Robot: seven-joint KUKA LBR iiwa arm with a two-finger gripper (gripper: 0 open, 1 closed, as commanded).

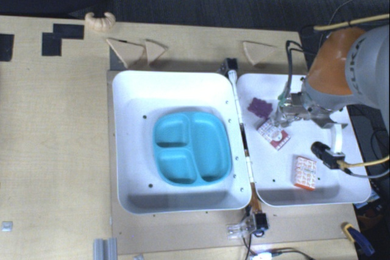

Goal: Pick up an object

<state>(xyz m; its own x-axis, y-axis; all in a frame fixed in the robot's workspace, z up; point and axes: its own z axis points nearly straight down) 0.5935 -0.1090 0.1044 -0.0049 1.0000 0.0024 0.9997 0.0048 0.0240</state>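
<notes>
1. Right bin (268, 195), near edge: small orange-and-white packet (305, 172), lying flat, apart from everything else.
2. Left bin (131, 131): blue three-compartment tray (192, 147) sits mid-floor, slightly toward the near edge.
3. Right bin, middle: red-and-white packet (273, 134), tilted, near the divider between bins.
4. Gripper (284, 117) is down over that packet's far end; arm (350, 70) comes in from the desk's right edge. Grip state: can't tell from this angle.
5. Just beyond the packet, toward the far left corner of the right bin: purple object (260, 107), close beside gripper, not visibly held.
</notes>
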